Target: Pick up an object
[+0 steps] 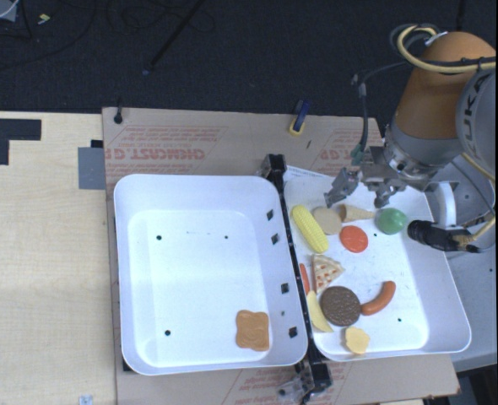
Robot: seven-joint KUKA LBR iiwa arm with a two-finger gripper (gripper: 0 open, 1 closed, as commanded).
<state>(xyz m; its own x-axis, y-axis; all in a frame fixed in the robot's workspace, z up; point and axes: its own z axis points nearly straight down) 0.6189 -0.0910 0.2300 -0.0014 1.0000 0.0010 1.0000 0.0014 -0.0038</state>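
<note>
Dark floor [190,40] behind, cables [173,24] strewn — pale wood bench [38,268], cardboard sheet [198,142].

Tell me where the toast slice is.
The toast slice lies in the left bin, near its front right corner, alone, across the divider from the chocolate cookie.

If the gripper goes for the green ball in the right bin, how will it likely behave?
The green ball looks round and smooth, so it would probably roll away if nudged off-centre. It lies near the bin's wall, which might stop it. It looks like a light toy, likely easy to lift.
</note>
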